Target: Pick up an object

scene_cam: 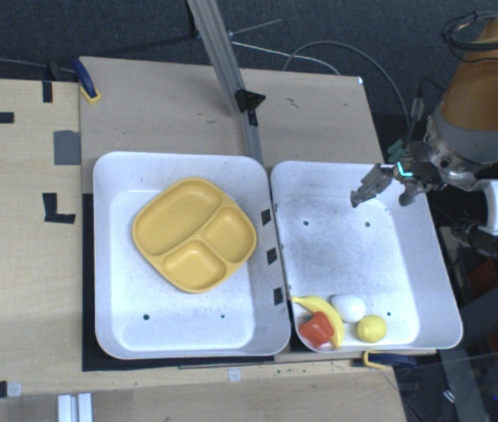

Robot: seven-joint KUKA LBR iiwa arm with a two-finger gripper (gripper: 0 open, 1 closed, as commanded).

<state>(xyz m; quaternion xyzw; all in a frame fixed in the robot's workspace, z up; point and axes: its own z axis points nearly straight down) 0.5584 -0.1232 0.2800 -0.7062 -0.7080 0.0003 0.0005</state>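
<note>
While the arm (473, 86) reaches in from 3 o'clock, its tool (388, 187) hangs over the upper right part of the right bin (355, 236), with two dark fingers spread apart and nothing between them. A small cyan light shows just above the fingers.

Candidate objects lie clustered in the right bin's 6 o'clock corner, well apart from the tool. A yellow banana (326, 315) curves along the bin's near wall. A red, rounded piece (317, 327) rests against the banana at its 7 o'clock side. A white egg-shaped object (348, 306) sits touching the banana at its 2 o'clock. A small yellow, lemon-like ball (371, 328) lies just beside the white one, at its 4 o'clock.

The left bin (117, 262) holds a yellow three-compartment tray (194, 234), set at a slant near the bin's centre.

Both bins stand side by side on the counter (20, 253), their inner walls touching. A grey metal bar (218, 47) runs in from 12 o'clock toward the seam between them.
</note>
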